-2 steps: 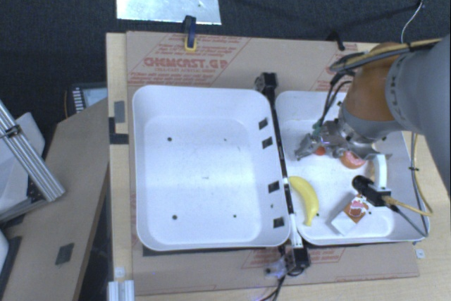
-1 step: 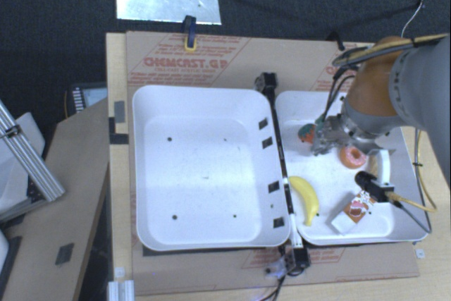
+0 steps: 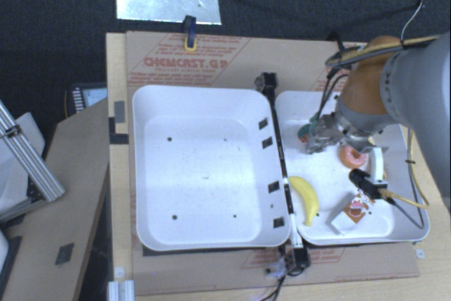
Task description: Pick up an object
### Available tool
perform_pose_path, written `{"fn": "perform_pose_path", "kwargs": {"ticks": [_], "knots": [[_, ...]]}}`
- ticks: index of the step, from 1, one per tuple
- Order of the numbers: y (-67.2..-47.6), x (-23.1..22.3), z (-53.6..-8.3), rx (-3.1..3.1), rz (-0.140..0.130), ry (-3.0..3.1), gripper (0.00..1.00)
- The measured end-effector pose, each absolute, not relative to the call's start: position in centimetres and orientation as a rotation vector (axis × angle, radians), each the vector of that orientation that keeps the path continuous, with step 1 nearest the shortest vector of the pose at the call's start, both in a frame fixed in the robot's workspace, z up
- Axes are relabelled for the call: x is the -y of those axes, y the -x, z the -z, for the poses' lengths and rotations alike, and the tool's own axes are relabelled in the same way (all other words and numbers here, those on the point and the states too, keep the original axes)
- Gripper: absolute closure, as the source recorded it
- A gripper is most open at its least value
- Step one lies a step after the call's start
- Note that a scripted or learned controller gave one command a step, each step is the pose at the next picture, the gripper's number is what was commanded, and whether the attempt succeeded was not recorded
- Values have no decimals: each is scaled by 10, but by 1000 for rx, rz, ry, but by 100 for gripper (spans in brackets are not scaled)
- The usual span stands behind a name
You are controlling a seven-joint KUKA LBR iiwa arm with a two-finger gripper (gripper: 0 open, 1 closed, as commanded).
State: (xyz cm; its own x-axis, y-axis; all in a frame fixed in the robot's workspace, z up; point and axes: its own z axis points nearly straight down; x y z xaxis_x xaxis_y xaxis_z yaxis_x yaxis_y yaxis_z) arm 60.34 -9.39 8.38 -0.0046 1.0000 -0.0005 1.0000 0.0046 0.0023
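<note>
Camera view, item by item.

Surface: a brown cardboard-covered bench top, printed with red lettering, bearing two shallow white plastic bins side by side.

Left white bin: lying beside its neighbour, the two rims touching along a dark central seam.

Right white bin: holding every loose object on offer (the candidates for the pick).

Yellow curved plastic banana: lying near the seam, toward the near edge, apart from everything else.

Small white-and-red printed packet: resting near the bin's near right corner, just beside the banana but not touching it.

Round orange-pink ring-shaped toy: sitting mid-bin, just beside the wrist hardware.

Small teal-and-red object: lying toward the far left part of this bin, partly covered by the tool; its form is too small to make out.

Grey arm's two-finger gripper: reaching in from the right and hanging low over that teal-and-red object. How the jaws are standing cannot be told, and nothing is visibly between them.

Step in hand, as a judgement: the approach-and-grasp stage, with no object yet lifted. The next move is probably calling for a firm closure on the teal-and-red object, then a straight rise clear of the bin floor.
</note>
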Motion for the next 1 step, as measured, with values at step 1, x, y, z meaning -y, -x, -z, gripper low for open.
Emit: {"fn": "perform_pose_path", "kwargs": {"ticks": [1], "knots": [[-586, 73, -191, -2223, -11, -2210, 100]]}}
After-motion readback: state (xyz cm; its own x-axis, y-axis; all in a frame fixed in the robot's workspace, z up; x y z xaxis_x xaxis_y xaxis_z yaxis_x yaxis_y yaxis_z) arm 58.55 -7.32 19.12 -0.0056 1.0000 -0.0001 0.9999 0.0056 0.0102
